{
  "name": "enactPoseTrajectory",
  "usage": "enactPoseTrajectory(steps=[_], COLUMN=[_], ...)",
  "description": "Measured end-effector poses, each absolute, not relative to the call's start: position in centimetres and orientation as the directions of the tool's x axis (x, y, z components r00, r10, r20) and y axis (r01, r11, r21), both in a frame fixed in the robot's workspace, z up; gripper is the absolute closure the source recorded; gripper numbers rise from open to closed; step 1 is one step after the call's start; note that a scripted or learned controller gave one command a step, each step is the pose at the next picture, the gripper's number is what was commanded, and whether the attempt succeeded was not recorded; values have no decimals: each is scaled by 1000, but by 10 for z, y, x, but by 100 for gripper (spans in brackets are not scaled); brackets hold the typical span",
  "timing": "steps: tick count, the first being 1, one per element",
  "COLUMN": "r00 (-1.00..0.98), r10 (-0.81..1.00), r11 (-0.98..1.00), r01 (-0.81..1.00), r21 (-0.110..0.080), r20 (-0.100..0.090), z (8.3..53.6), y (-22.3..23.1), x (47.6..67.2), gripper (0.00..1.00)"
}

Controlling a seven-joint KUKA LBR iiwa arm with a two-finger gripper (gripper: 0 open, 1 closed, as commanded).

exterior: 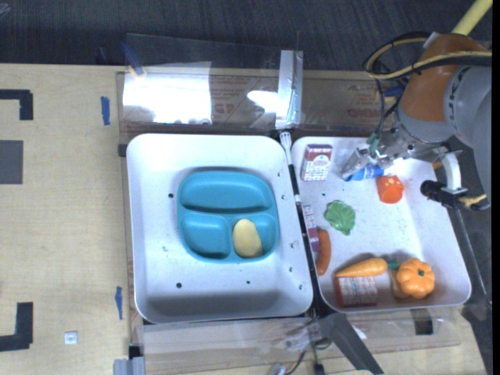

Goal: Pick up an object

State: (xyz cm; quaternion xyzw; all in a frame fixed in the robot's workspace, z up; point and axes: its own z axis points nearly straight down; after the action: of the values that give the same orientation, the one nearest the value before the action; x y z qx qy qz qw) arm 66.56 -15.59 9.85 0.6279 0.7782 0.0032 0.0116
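My gripper hangs low over the back of the right bin, reaching in from the right. A small blue thing lies right under its tip; whether it is gripped is unclear. An orange-red pepper sits just to the right of the tip. A red and white carton lies to its left. A green leafy piece rests mid-bin. Along the front lie a carrot, a red-labelled can and an orange pumpkin.
A hot dog lies by the right bin's left wall. The left bin holds a blue divided tray with a yellow lemon-like item in it. Cables loop behind the arm.
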Motion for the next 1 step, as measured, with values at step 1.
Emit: enactPoseTrajectory(steps=[1], r00=[-215], r10=[977], r11=[215], r01=[976], r21=[30], r20=[-15], z=[112], y=[-153], x=[669], gripper=[100])
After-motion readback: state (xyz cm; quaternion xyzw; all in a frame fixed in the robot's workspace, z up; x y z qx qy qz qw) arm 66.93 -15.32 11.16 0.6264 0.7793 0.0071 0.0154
